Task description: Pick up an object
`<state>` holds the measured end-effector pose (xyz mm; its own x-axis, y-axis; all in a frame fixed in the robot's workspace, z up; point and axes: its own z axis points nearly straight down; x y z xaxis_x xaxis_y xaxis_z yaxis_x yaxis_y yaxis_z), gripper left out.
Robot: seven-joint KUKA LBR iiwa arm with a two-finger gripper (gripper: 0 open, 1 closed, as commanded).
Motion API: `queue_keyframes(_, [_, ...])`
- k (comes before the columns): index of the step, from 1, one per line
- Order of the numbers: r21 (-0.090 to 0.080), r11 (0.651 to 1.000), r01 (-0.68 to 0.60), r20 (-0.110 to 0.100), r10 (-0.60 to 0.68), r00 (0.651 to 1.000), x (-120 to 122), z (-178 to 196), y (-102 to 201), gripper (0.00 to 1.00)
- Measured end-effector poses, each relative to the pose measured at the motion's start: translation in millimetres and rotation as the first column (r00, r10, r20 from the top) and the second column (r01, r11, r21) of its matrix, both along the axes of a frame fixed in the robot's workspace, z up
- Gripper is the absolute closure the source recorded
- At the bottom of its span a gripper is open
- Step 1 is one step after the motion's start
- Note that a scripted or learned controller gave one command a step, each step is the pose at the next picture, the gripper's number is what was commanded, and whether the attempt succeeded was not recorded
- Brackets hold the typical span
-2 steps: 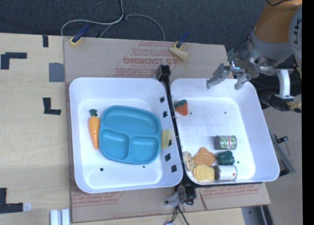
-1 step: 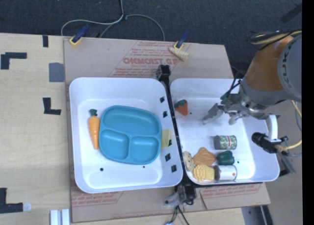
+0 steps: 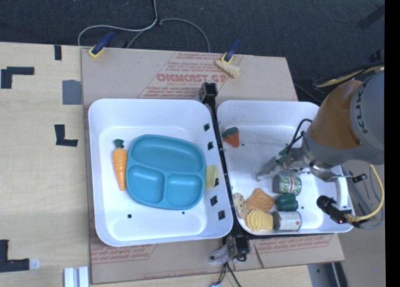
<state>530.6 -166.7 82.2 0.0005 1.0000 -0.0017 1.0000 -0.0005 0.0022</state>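
- Over the right bin (image 3: pixel 250 112), the claw (image 3: pixel 270 168) sits low, its two thin grey fingers (image 3: pixel 265 171) pointing left and spread a little; nothing lies between them.
- Just right of the claw and near its wrist stands a small can (image 3: pixel 288 184) with a green label, close under the arm (image 3: pixel 340 126).
- Nearer than the can lies a dark green piece (image 3: pixel 287 202), touching or almost touching it.
- Nearer still, a second can (image 3: pixel 289 221) lies on its side by the bin's near wall.
- Left of that, a yellow corn cob (image 3: pixel 260 220) rests by the near wall, with a tan bread-like piece (image 3: pixel 260 201) just beyond it.
- A small speckled biscuit (image 3: pixel 239 203) leans at the left wall of this bin, beside the bread.
- Far left in the same bin, well apart from the claw, lies a small red-orange fruit with a green top (image 3: pixel 232 136).
- Beyond the divider, the left bin (image 3: pixel 106 117) holds a blue tray (image 3: pixel 165 171) with three sections.
- A carrot (image 3: pixel 119 164) lies just left of the tray, green end to the far side.
- A small yellow block (image 3: pixel 210 176) sits between the tray and the bin's right wall.
- Both bins rest on a brown card sheet (image 3: pixel 181 73) clipped at its far edge.
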Motion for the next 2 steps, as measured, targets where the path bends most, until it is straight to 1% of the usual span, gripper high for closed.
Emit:
queue_keyframes(1, [-0.003,1.000,-0.001,0.009,0.001,1.000,-45,6,-2,0.00])
queue_keyframes(2, [-0.006,1.000,0.000,0.011,0.000,1.000,-43,16,-3,1.00])
